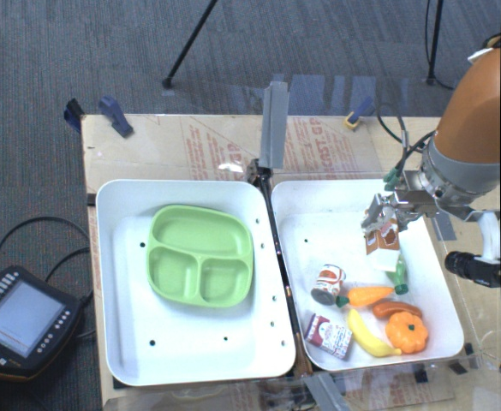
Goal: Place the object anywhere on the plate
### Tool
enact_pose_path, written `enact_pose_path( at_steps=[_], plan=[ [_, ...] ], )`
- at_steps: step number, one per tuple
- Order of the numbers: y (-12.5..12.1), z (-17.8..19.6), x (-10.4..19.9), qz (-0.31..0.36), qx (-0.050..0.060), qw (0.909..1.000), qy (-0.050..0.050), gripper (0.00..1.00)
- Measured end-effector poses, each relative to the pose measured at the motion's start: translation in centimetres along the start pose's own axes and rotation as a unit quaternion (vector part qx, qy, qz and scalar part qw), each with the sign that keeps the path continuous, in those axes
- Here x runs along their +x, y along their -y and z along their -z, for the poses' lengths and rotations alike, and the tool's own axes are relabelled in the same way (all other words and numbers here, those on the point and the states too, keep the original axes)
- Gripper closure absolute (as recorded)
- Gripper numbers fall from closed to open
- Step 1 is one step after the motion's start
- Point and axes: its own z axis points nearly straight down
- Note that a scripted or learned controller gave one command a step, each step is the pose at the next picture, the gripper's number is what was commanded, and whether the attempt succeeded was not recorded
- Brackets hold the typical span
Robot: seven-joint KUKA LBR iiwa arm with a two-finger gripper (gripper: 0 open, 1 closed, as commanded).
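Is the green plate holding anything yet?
Empty: all three compartments of the green plate show bare green; the toy food sits in the right bin.

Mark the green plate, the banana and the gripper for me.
green plate (202, 255), camera view: the ridge between its compartments.
banana (367, 334), camera view: middle of its yellow curve.
gripper (382, 221), camera view: between its fingertips, over the right bin.

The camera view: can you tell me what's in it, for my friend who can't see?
A grey robot arm's tool is at a small brown carton over the right white bin. Lower in that bin lie a can, carrot, banana, orange pumpkin and small box. A green divided plate sits in the left white bin.
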Motion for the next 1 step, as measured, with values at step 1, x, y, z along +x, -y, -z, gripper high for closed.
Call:
enact_pose_path(
  at_steps=[1],
  plan=[
    [0.23,-5.61,7.27,-0.048,0.001,0.9989,0.0,1.0]
  ],
)
